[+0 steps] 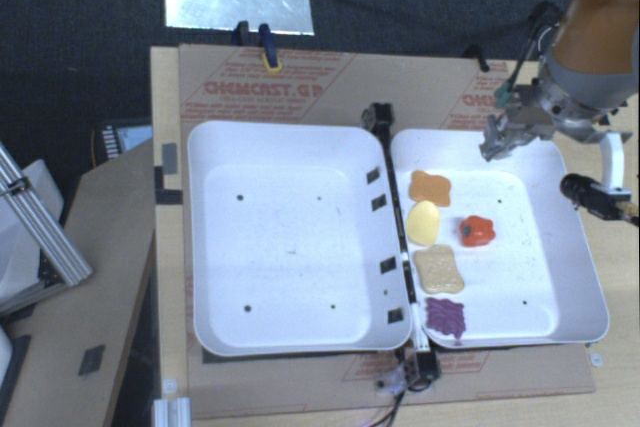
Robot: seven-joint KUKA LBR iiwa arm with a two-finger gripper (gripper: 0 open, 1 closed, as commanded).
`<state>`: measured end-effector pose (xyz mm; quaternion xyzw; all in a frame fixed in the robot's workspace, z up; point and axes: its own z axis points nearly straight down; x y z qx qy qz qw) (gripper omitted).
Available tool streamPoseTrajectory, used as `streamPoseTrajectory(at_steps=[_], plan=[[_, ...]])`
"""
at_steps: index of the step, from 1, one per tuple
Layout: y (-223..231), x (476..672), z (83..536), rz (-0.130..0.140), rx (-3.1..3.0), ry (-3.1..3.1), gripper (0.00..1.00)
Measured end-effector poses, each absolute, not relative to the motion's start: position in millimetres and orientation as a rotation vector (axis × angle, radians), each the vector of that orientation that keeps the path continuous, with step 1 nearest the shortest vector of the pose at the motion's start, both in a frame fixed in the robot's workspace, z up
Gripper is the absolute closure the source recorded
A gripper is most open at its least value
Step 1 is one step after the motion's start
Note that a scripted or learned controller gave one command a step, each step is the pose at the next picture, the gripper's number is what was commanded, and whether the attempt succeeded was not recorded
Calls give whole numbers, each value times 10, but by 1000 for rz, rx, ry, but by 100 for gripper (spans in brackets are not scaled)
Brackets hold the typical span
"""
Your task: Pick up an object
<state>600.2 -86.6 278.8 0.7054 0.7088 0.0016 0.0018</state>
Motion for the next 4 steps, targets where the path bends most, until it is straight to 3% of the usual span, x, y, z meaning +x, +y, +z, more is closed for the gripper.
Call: streamPoseTrajectory(at_steps=[1,2,3,4], plan=[[-141,5429,3617,15,2205,2231,100],[29,5238,5083,25,2203,2220,100],[-341,4854,5383,9,2219,2215,100],[271,4863,4386,-7,2214,2236,100]])
